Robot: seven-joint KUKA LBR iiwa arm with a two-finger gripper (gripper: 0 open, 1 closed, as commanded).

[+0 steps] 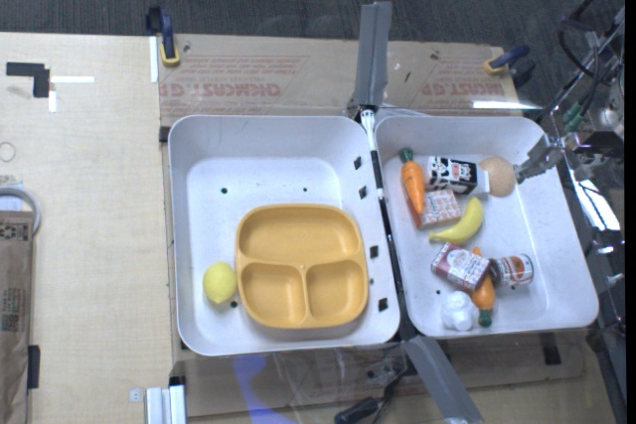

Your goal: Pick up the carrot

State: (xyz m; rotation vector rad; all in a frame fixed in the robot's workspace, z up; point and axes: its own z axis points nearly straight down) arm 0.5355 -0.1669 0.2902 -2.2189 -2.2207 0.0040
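Cardboard (234, 79) reading CHEMC — mirrored, carrot (412, 189) in right bin (566, 253), gripper (542, 159) state unclear.

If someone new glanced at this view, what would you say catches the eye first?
Probably the yellow divided plate in the left bin, with a lemon beside it. Next, the crowded right bin, where the carrot lies at the left, beside a banana and small cartons. The hand hovers at that bin's upper right.
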